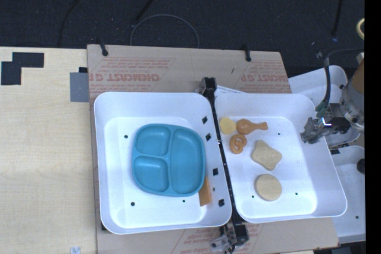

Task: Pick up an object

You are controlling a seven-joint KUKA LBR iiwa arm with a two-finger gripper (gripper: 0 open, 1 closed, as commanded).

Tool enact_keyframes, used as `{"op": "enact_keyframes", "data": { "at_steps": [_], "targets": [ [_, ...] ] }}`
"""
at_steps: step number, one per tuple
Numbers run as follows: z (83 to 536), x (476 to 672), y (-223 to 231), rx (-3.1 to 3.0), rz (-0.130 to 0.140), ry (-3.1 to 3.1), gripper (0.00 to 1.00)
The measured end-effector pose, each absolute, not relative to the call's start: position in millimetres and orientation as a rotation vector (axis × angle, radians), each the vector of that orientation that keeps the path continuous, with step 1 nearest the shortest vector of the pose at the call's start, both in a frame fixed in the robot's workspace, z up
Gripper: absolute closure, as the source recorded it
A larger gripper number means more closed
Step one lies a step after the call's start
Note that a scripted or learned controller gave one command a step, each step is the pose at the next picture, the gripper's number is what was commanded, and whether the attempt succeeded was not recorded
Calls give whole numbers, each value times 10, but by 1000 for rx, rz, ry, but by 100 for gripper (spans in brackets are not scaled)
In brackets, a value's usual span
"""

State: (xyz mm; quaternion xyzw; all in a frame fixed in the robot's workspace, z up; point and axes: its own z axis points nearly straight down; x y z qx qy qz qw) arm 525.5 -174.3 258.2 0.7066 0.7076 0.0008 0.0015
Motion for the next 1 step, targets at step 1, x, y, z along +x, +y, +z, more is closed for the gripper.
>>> {"op": "enact_keyframes", "data": {
  "at_steps": [1],
  "targets": [
    [2437,5217,-1248,2221,-2,2229,100]
  ]
}}
